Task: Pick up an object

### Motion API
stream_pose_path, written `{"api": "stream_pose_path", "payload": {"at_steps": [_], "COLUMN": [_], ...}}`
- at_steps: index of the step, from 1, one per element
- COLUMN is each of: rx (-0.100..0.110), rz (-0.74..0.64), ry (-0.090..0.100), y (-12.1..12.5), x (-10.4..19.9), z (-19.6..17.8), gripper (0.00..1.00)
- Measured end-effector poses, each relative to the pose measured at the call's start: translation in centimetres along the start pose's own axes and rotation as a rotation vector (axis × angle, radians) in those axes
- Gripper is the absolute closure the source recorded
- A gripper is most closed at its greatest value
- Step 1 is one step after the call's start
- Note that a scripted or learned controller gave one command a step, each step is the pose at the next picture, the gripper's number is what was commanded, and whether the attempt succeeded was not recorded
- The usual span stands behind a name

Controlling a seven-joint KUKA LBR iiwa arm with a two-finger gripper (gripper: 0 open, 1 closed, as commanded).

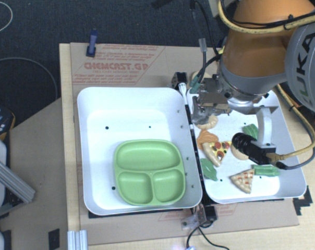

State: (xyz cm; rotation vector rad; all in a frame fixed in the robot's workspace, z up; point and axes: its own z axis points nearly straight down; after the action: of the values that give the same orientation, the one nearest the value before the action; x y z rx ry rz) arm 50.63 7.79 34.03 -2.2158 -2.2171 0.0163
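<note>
A dark carpeted floor surrounds the bench (121,61), whose top is covered by a brown protective sheet printed with red lettering, and two shallow white bins sit on it side by side. The left bin (95,108) holds a green divided plate (148,171), lying towards that bin's near edge. The right bin (288,176) is the landmark for everything else: scattered over its floor are small toy foods.

The arm enters over the right bin's far side, and the end effector (208,107) hangs above the bin's far-left corner, close against the wall shared with the left bin. Its state cannot be told; the wrist body hides the tip.

Directly under or just nearer than the end effector, in that same far-left corner, lies a pale tan piece (207,122), partly covered. Just nearer again along the left wall lie an orange piece (207,138) and a pizza slice (218,150), touching or almost so. A second pizza slice (243,180) rests near the bin's near edge, and green leaf pieces (209,170) lie beside it.

Judging by this, the tan piece is the likeliest target: it sits almost straight below, so the coming move is mostly a descent, with little sideways travel. The bin wall just beside it leaves scant room on that side.
</note>
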Motion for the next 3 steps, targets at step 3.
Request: {"api": "stream_pose_path", "payload": {"at_steps": [3], "rx": [-0.019], "rz": [-0.002], "ry": [0.002], "y": [-2.6], "x": [3.9], "z": [-6.5], "gripper": [1.0]}}
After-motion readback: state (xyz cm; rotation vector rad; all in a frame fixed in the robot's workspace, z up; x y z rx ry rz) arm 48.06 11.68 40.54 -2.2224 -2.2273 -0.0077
